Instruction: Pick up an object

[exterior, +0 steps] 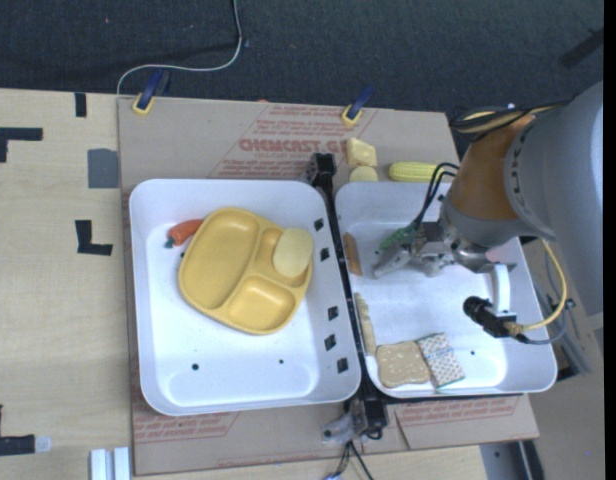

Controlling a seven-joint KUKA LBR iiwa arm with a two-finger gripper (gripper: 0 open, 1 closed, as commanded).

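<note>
While the claw (388, 260) hovers low in the right bin (458, 368), nothing is lifted yet. Whether it is clenched cannot be told.

Evenly and softly lit from above, with the two white bins (228, 378) rendered bright, nearly washed out, and only faint shadows under the yellow tray (243, 273) inside them. Noticeably soft and grainy throughout, darker beyond the bins along the far cloth.

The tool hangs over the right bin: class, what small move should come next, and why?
Probably lower the tool straight down: it hangs above the right bin near its left wall with nothing seen between its fingers, and the cracker lies apart, nearer the front.
</note>
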